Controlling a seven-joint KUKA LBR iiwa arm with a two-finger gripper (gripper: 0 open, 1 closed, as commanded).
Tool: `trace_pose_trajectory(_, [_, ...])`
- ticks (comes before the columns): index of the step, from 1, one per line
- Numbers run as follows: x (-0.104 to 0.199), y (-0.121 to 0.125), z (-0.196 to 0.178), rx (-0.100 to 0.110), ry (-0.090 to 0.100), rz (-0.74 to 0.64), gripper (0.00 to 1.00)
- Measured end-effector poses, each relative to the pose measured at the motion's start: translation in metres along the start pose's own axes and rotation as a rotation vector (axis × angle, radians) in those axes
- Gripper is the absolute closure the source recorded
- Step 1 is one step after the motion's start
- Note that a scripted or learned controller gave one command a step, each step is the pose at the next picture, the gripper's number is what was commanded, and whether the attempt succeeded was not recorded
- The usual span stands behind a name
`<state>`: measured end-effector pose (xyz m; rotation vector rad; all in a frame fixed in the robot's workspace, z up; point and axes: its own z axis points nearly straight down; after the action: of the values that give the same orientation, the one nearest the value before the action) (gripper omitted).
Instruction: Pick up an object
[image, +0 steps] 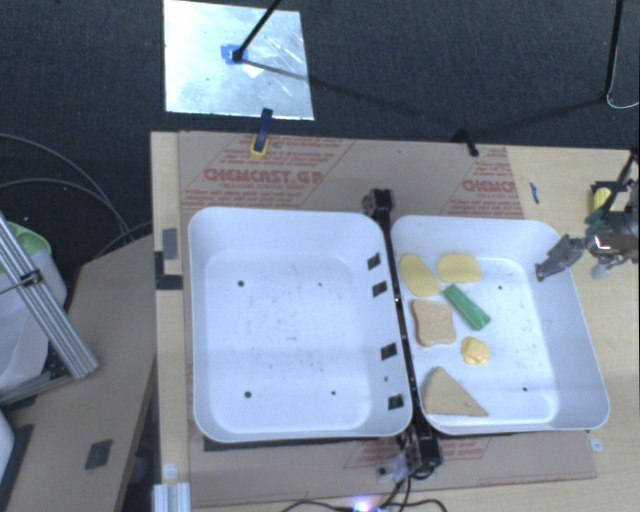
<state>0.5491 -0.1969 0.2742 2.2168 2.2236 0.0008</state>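
Nearby, green piece (467, 306) in right bin (575, 330), claw (553, 262) apart at rim, grip unclear

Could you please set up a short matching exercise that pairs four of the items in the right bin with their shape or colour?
Things:
1. toast slice
2. wedge
3. stick
4. small lump

Descriptions:
A. green, long and narrow, lying at a slant
B. tan triangle nearest the bin's front edge
C. yellow-orange, rounded, the smallest piece
D. light brown, roughly square, close to the divider between the bins

Pairs: 1-D, 2-B, 3-A, 4-C

All four lie in the right bin.
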Motion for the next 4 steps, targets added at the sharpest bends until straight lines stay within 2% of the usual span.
trace_pose_trajectory(1, [0.008, 0.015, 0.135, 0.011, 0.005, 0.000, 0.00])
trace_pose_trajectory(2, [0.070, -0.057, 0.192, 0.004, 0.004, 0.001, 0.00])
trace_pose_trajectory(3, [0.110, -0.045, 0.190, 0.000, 0.002, -0.004, 0.00])
trace_pose_trajectory(4, [0.114, 0.030, 0.189, -0.007, 0.000, -0.004, 0.00])
